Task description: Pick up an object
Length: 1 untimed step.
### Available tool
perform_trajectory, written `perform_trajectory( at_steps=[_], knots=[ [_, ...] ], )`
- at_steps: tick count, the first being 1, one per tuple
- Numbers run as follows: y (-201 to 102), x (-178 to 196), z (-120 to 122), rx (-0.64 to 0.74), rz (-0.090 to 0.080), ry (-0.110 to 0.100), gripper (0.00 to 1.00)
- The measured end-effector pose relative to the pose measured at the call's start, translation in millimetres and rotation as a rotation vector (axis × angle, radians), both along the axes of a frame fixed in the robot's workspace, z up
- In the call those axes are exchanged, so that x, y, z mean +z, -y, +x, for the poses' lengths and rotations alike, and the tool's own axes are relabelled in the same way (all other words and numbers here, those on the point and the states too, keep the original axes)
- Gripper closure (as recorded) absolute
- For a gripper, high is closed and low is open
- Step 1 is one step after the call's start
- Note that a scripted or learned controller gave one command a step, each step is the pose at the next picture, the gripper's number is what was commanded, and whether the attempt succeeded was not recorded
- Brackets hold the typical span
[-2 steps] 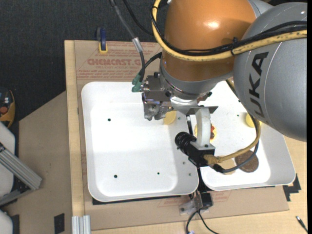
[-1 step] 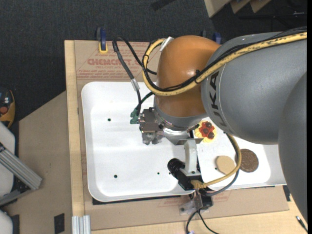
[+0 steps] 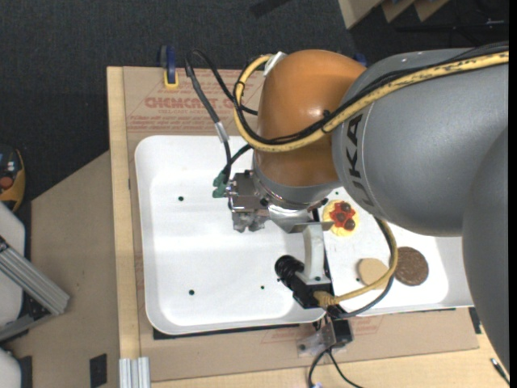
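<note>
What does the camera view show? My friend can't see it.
A big grey robot arm with an orange band reaches in from the right, its tool over the middle of the left white bin. In the right bin, partly hidden by the arm, lie a yellow and red thing, a tan disc and a brown disc.

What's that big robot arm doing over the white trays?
The grey and orange robot arm is reaching in over the left bin, with its gripper hanging low above the white floor. It is meant to pick something up, but from up here nothing shows in its grip. A red and yellow toy, a tan disc and a brown disc lie in the right bin, just beside the arm.
</note>
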State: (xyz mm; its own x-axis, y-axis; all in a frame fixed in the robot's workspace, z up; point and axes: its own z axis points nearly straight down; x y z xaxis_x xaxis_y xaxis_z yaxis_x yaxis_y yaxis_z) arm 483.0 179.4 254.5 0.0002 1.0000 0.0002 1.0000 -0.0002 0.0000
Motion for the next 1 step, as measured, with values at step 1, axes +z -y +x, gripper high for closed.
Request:
perform_trajectory(
  at_steps=[1],
  knots=[
    [-47.7, -45.8, 4.5, 0.004, -0.001, -0.007, 1.0]
  ],
)
